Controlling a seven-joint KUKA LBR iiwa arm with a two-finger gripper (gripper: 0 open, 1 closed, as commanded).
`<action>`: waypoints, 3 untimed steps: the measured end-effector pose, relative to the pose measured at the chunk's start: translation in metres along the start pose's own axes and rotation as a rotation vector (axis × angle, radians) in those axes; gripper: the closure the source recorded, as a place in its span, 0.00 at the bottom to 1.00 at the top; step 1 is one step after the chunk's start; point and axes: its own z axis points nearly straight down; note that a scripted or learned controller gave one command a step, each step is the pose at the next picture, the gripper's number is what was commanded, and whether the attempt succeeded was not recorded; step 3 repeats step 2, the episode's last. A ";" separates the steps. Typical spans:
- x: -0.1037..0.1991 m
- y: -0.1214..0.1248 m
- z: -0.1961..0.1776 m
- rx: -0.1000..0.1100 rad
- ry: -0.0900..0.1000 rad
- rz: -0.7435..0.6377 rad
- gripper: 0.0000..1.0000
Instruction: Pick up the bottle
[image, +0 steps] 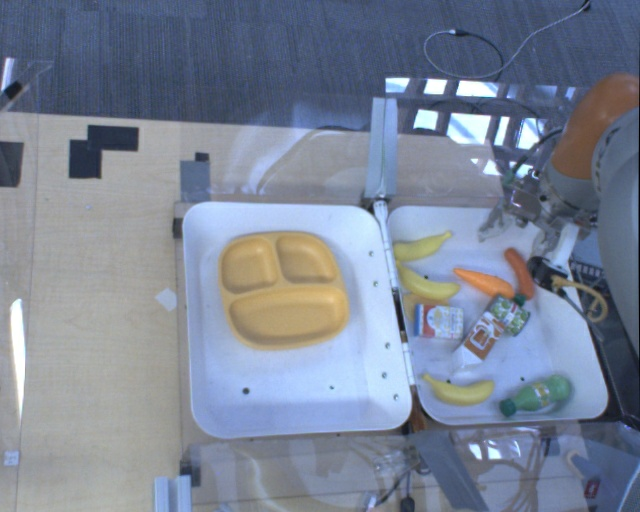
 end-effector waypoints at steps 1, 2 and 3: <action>0.003 0.002 -0.013 -0.006 0.001 -0.010 1.00; 0.063 -0.030 -0.041 0.000 0.002 -0.043 1.00; 0.063 -0.030 -0.041 0.000 0.002 -0.043 1.00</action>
